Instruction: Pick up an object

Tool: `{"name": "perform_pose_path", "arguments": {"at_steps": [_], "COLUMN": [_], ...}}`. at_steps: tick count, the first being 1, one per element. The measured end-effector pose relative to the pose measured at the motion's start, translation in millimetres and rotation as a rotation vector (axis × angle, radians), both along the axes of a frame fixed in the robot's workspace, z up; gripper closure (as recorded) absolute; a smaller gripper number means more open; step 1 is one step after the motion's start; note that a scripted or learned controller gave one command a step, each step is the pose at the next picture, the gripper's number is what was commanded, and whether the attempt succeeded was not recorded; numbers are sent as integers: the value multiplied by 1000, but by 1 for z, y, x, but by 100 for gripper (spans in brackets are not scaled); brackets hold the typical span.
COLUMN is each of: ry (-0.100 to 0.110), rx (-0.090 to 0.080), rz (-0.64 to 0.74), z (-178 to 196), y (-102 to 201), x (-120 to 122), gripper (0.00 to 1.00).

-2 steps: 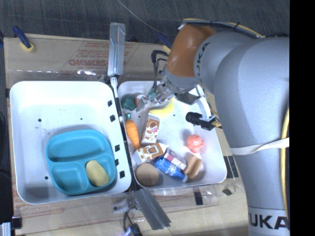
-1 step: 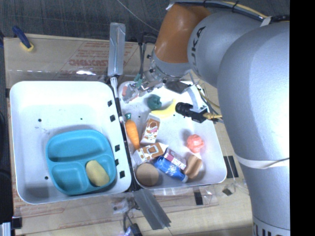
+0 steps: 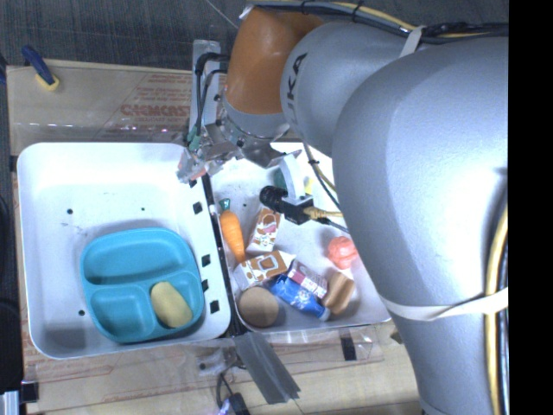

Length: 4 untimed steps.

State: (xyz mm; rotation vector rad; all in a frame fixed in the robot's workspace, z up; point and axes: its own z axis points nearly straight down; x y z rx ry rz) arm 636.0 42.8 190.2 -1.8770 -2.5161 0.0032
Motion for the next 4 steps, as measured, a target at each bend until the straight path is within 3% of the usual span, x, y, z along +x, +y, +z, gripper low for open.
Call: {"name": "perform_pose_path", "arguments": {"at_steps": [1,2,3,4], "ry": [2,5,6,5], "rx": [-1,-1,-1,-1], "rz": [4,3,189,197], "z": [8,14,8,-1], "y": [0,62,56,-5], "x": [0,-52,-64,-98], "gripper": [100,100,100,100]}}
